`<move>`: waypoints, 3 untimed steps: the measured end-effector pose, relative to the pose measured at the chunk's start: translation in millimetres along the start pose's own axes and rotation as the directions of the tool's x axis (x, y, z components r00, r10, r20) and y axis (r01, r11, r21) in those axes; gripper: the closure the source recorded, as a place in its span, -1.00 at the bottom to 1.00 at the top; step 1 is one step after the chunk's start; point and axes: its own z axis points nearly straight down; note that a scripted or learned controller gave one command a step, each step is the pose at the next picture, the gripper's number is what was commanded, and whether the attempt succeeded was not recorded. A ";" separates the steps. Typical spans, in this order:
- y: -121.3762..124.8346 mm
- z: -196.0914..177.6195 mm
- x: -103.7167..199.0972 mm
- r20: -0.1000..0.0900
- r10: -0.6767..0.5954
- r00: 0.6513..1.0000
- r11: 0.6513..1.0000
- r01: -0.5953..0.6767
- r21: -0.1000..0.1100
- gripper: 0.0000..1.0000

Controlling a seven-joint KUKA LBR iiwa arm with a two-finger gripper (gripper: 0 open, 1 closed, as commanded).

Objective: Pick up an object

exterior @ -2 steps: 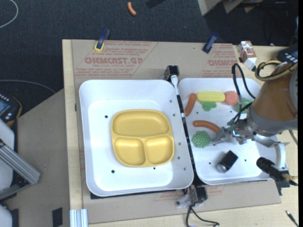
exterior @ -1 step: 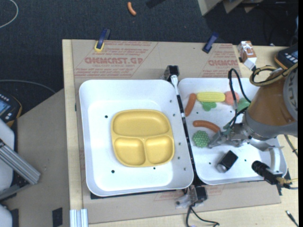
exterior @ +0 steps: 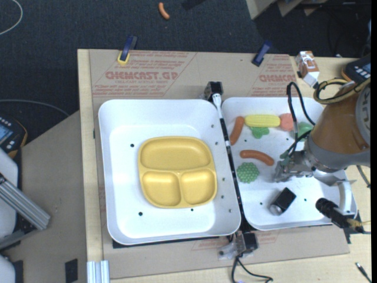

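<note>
The right bin (exterior: 259, 216) holds toy food: a yellow corn cob (exterior: 262, 121), an orange carrot (exterior: 236, 130), a red sausage (exterior: 257, 156), a green bumpy piece (exterior: 247, 172), a green leafy piece (exterior: 260, 132), a pink piece (exterior: 287, 122) and a small black block (exterior: 283, 200). My gripper (exterior: 284, 168) hangs low over the bin's middle, just right of the sausage and above the black block. The wrist hides its fingertips.
The left bin (exterior: 118, 211) holds a yellow three-compartment tray (exterior: 177, 171). Black cables (exterior: 294, 114) loop over the right bin's far side. Clamps (exterior: 125, 52) sit at the bench's back edge. A black part (exterior: 333, 211) juts out at the bin's right rim.
</note>
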 end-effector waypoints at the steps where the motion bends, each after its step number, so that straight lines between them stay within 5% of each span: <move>1: 0.9 -42.4 -0.2 0.003 -0.002 1.000 1.000 0.002 -0.005 1.00; 3: 11.4 -132.1 -2.8 0.003 -0.003 1.000 1.000 0.003 -0.006 1.00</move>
